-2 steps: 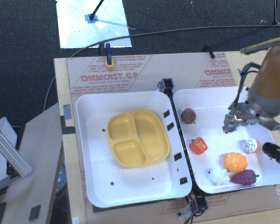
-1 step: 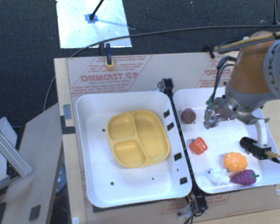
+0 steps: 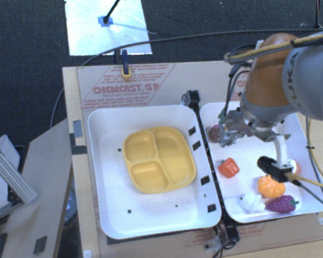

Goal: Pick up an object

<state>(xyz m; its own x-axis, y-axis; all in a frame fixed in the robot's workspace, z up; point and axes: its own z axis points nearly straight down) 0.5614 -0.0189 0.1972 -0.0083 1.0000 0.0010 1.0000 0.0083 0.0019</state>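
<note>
The right white bin [image 3: 303, 142] holds several toy foods: a red pepper [image 3: 228, 167], an orange pumpkin-like piece [image 3: 270, 186], a purple grape bunch [image 3: 280, 203], a small white piece [image 3: 251, 202] and a dark red piece [image 3: 213, 132] near the bin's left wall. My gripper [image 3: 227, 133] hangs low over the upper left of this bin, just right of the dark red piece and above the red pepper. I see nothing clearly held in it. The arm's grey body and orange band [image 3: 268, 72] cover the bin's back part.
The left white bin [image 3: 107, 180] holds a yellow divided plate [image 3: 158, 159]. A black divider strip [image 3: 203, 155] runs between the bins. A black and white fitting [image 3: 276, 167] on the arm, with its cables [image 3: 316, 180], hangs over the right bin.
</note>
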